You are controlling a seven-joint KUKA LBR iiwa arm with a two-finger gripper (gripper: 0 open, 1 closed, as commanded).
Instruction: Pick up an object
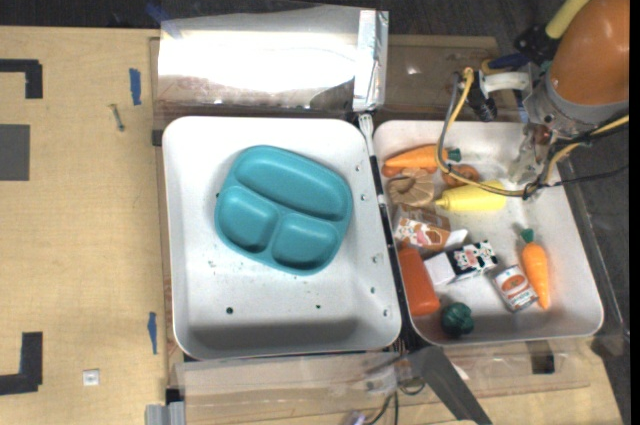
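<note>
Hovering at about two o'clock in the frame, our gripper sits low over the back of the right bin, tucked under the orange wrist band and a loop of yellow cable; we cannot tell how its jaws stand, nor see anything in them. Just to its nine o'clock lies a yellow squash, with a long carrot a little further toward ten o'clock and a brown piece beside it. Moving out toward six o'clock we meet a small carrot with a green top, a red-labelled can, a black-and-white box, a snack packet, a red bottle and a dark green ball near the front wall. Further out, at nine o'clock, the left bin holds a teal divided tray, well apart from the arm. We judge that we are at the approach or descent stage, with no pick yet made. The squash looks the nearest candidate. The next move calls for settling the jaws astride one item, clear of its neighbours and the bin wall, then closing and lifting straight up; crowding along the left of that bin could spoil a grasp.
</note>
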